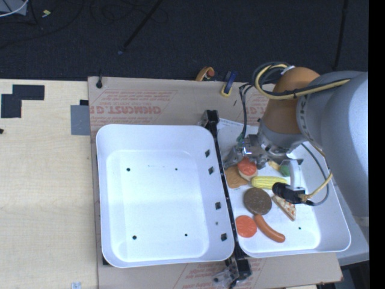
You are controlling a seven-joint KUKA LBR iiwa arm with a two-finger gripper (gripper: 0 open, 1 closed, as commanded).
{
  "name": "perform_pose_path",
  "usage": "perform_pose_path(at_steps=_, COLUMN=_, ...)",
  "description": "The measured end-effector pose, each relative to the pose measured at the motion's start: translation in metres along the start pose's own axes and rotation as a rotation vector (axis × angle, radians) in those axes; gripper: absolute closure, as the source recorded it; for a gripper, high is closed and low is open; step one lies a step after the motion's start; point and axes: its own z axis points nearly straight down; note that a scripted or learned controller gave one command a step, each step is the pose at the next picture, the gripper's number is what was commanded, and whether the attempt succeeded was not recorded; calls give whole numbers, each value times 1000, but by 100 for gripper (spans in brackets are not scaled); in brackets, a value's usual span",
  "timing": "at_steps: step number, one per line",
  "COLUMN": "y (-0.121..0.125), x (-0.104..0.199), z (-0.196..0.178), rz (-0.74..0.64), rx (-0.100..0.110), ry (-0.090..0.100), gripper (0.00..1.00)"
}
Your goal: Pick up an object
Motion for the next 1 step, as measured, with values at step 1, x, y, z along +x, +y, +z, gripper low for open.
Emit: perform_pose_path(at_steps=1, y=-1, x=-2, z=-10, rz=5, rx=2, ry=2, gripper=100)
